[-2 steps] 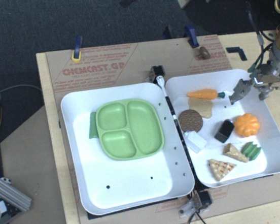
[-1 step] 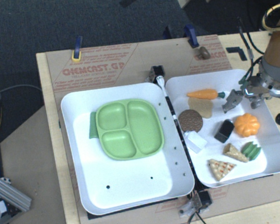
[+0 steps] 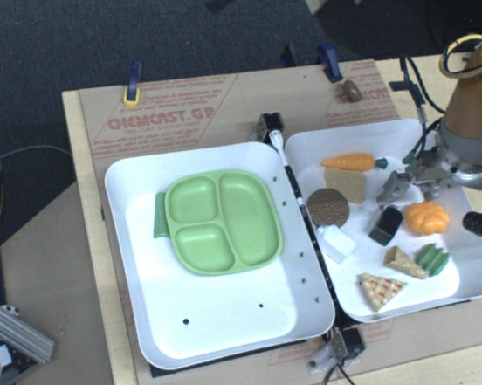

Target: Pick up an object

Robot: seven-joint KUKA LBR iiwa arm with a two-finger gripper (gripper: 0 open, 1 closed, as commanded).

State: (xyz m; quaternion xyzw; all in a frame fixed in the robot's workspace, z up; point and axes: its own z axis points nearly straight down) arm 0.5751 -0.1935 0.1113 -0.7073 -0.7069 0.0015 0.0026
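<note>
The right bin (image 3: 444,130) holds several small items. An orange carrot (image 3: 349,162) lies at its far side, with a tan square (image 3: 351,185) and a brown round cookie (image 3: 327,207) in front of it. Toward the front lie a white block (image 3: 337,242), a black block (image 3: 386,223), an orange round fruit (image 3: 427,217), a bread piece (image 3: 403,263), a green pod (image 3: 433,259) and a pizza slice (image 3: 379,288). My gripper (image 3: 401,184) hangs low over the bin's middle, just above the black block and left of the orange fruit. Nothing is visibly held in it.
The left bin (image 3: 146,270) carries a green divided tray (image 3: 223,220). The grey arm with its orange band (image 3: 475,108) comes in over the right bin's right edge. Clamps (image 3: 132,85) stand at the board's far edge.
</note>
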